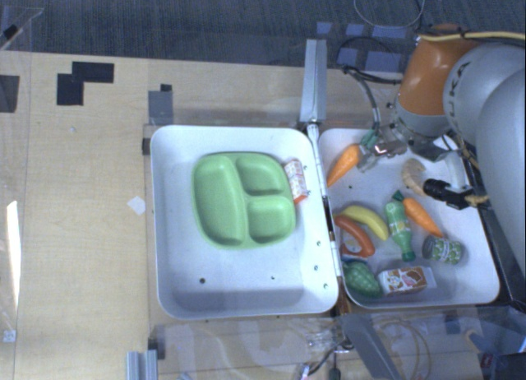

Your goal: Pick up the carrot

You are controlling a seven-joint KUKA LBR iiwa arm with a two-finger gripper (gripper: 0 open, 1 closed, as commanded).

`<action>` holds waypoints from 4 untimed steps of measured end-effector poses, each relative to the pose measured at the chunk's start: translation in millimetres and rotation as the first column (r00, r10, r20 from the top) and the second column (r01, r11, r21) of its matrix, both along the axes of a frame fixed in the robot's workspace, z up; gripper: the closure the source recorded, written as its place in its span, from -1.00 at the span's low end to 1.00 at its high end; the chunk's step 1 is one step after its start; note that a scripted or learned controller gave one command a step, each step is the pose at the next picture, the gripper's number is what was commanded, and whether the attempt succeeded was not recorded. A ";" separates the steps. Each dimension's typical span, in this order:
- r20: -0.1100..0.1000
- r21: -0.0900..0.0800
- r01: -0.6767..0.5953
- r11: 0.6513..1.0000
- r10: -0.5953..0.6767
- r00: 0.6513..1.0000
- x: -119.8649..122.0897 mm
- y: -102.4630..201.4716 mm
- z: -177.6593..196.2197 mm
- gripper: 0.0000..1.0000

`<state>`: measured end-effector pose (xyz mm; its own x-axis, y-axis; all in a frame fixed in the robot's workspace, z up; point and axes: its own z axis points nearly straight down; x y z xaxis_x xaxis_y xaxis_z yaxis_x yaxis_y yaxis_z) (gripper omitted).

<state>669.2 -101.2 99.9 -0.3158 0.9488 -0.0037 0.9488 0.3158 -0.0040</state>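
The grey arm with its orange band reaches into the right-hand shallow white bin [490,288], and its gripper [371,150] sits at the far left corner of that bin, right at the top end of an orange tapered carrot [343,164]. The carrot hangs tilted, its thick end up against the gripper; whether it is truly pinched there I cannot tell, nor how wide the gripper stands.

A second orange carrot [423,216] lies nearer the right side, beside a green bottle [400,229]. A yellow banana [366,220] lies just below the tilted carrot.

The hold, if any, looks to be on the very tip, so the carrot could swing and slip free, or catch on the bin's left wall beside the green divided plate [242,197].
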 end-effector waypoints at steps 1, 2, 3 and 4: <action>0.000 0.000 0.000 1.000 0.000 1.000 0.1 0.3 0.1 -1.00; 0.012 0.003 0.050 0.999 -0.050 0.999 -3.6 -63.9 -11.7 -1.00; 0.012 0.005 0.047 0.999 -0.047 0.999 -16.7 -17.6 -11.2 -1.00; 0.018 -0.003 0.091 0.996 -0.091 0.996 -23.4 6.4 -8.9 -1.00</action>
<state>645.7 -94.7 91.0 -0.2276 0.9737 -0.0117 0.9737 0.2277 0.0119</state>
